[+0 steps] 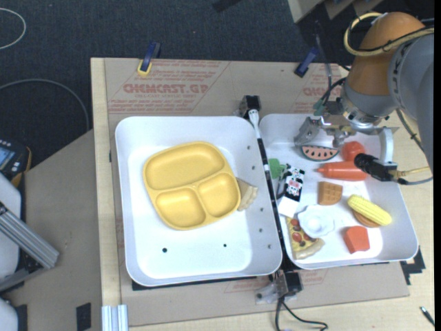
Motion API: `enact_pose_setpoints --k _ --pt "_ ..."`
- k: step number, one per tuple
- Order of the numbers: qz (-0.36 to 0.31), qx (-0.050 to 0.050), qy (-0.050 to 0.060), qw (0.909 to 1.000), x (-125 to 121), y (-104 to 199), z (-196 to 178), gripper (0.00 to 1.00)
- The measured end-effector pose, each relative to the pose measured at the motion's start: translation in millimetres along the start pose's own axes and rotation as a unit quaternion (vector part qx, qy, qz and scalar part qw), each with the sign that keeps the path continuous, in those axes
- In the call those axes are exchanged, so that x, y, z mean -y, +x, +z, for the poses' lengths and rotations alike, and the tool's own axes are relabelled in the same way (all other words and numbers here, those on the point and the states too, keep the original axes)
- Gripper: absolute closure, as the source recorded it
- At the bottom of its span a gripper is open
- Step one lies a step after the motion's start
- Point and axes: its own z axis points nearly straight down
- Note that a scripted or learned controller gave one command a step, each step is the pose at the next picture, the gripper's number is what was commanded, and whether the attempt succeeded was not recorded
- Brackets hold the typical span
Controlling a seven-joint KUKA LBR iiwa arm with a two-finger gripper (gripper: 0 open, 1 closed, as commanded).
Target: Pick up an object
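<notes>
Right now the watermelon slice is lying near the far edge of the right bin, with the gripper hanging just above it, likely lining up a grab. Nearby, 1 carrot is resting beside it.

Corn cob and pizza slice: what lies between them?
In the camera view, a white fried egg lies between the corn cob and the pizza slice.

A dark grey carpet floor surrounds the light wooden bench. A thin white cable loops on the far left; aluminium framing sits near left
</notes>
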Motion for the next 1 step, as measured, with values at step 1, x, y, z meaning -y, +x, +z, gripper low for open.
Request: enact_pose_setpoints --k 1 --pt "0.0 0.001 -0.001 1.0 0.4 0.6 50.4 0.0"
